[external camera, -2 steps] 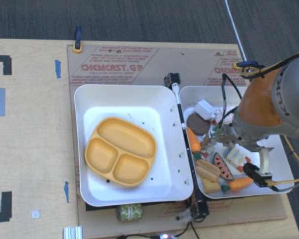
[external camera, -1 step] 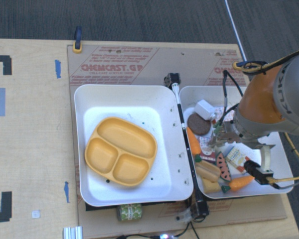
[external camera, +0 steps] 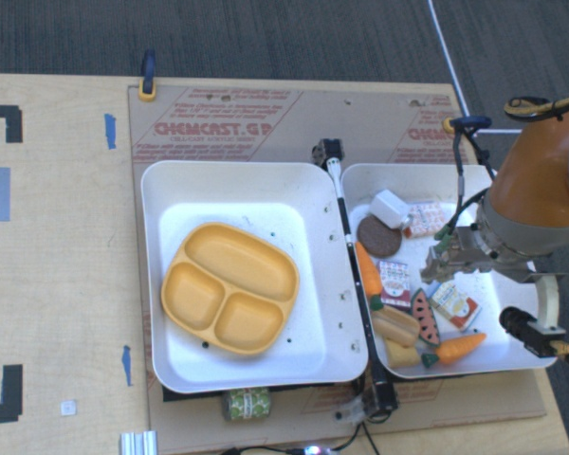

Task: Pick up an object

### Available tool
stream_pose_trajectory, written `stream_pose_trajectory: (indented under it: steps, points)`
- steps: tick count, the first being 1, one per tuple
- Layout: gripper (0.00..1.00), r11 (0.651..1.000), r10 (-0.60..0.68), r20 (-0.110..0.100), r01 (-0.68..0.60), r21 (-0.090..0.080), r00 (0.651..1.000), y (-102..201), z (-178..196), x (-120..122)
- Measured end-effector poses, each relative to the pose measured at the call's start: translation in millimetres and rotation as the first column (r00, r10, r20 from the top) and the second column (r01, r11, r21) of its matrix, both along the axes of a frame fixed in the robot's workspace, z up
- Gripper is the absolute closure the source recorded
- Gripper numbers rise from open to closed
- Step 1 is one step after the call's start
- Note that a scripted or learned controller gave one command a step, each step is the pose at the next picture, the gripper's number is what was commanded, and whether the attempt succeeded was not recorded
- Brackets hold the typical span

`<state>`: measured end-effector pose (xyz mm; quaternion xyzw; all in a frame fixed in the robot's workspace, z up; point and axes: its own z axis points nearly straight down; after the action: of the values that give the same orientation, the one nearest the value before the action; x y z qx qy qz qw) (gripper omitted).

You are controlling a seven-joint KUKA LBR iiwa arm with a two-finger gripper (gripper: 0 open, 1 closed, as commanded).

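Nearest the camera, at the front of the right white bin [external camera: 512,363], lie an orange plastic carrot [external camera: 460,347] and a watermelon slice [external camera: 425,318]. Just beyond, my gripper [external camera: 443,265] hangs over small printed packets [external camera: 394,280]; I cannot tell its state. Farther back sit a brown disc [external camera: 380,237] and white block [external camera: 390,208].

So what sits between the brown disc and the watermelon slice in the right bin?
In the camera view, a small red-and-white packet lies between the brown disc and the watermelon slice, with an orange carrot just left of it.
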<state>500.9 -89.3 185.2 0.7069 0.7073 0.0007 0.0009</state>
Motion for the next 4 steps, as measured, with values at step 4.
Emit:
stream_pose_trajectory:
  steps: [4]
  points:
    - [1.00,1.000,0.001,-0.001,-0.001,0.001,1.000,-13,-9,-20]
